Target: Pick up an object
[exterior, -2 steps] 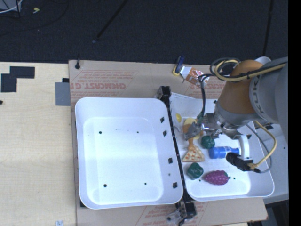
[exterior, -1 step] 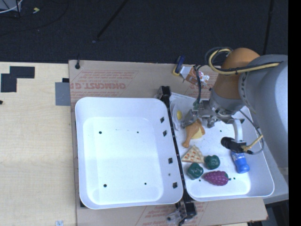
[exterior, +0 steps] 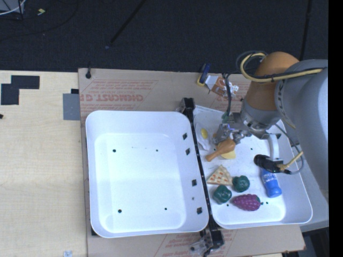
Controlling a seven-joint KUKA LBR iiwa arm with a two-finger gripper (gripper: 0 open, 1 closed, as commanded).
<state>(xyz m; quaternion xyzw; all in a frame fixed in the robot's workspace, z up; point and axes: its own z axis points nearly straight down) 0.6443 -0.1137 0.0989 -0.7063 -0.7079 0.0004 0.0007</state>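
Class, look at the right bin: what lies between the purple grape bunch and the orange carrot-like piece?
In the camera view, the wedge-shaped slice lies between the purple grape bunch and the orange carrot-like piece, with two dark green pieces beside it, nearer the grapes.

The grey arm [exterior: 305, 90] wears an orange band [exterior: 268, 82], looped by a yellow-and-black cable [exterior: 247, 63].

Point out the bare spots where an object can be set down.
The left bin's floor is bare from wall to wall. The right bin is crowded: end effector, pizza slice, green pieces, purple grapes, blue bottle. Its near-right corner stays free.
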